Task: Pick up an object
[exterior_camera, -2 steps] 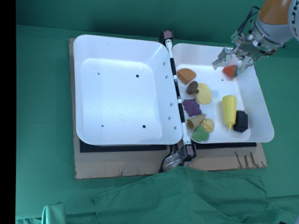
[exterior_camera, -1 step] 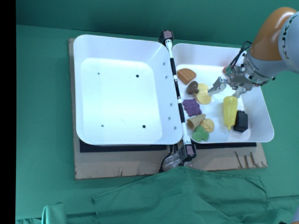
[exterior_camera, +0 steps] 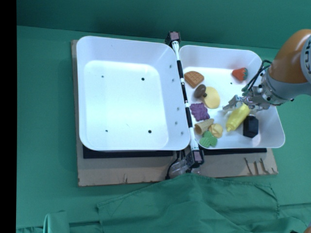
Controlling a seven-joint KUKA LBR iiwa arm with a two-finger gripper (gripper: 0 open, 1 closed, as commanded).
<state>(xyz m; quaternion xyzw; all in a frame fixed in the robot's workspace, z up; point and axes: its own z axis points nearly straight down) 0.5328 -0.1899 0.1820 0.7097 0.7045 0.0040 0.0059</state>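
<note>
Over the right-hand bin (exterior_camera: 275, 139) on the green counter (exterior_camera: 43, 106), the robot's gripper (exterior_camera: 233, 103) hangs at the upper end of a yellow bottle (exterior_camera: 237, 119); whether it is apart or together cannot be told. A strawberry (exterior_camera: 239, 74), a waffle (exterior_camera: 194, 78), purple grapes (exterior_camera: 199, 111) and an ice-cream cone (exterior_camera: 204, 125) lie nearby. The left-hand bin (exterior_camera: 121, 101) sits alongside.

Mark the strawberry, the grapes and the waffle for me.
strawberry (exterior_camera: 238, 74), camera view, on its red body.
grapes (exterior_camera: 199, 111), camera view, middle of the purple bunch.
waffle (exterior_camera: 194, 78), camera view, centre of its top face.
</note>
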